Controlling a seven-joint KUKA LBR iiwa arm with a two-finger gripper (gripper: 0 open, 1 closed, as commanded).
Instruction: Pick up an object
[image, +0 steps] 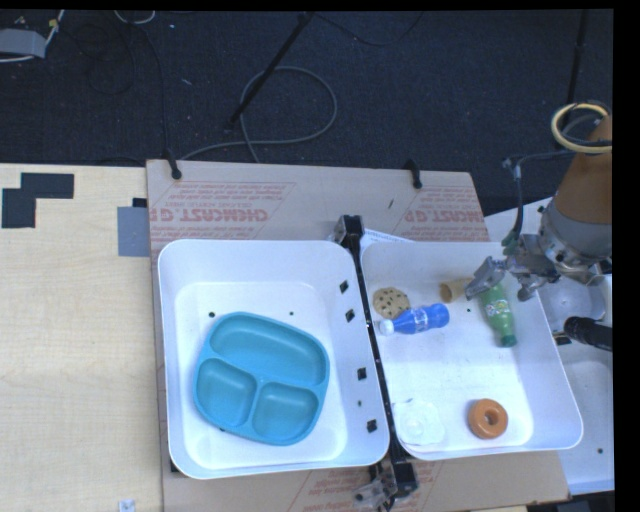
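Note:
The right bin holds a green bottle lying near its right wall, a blue bottle on its side, a brown cookie, an orange doughnut and a small tan piece. My gripper hangs over the bin's far right part, just above the far end of the green bottle. Its two fingers are spread apart, one on either side of that end. Nothing is clamped between them.
The left bin holds a blue divided plate. A clear cup lies at the right bin's near left corner. A black divider separates the bins. The arm's grey body stands over the right bin's far right corner.

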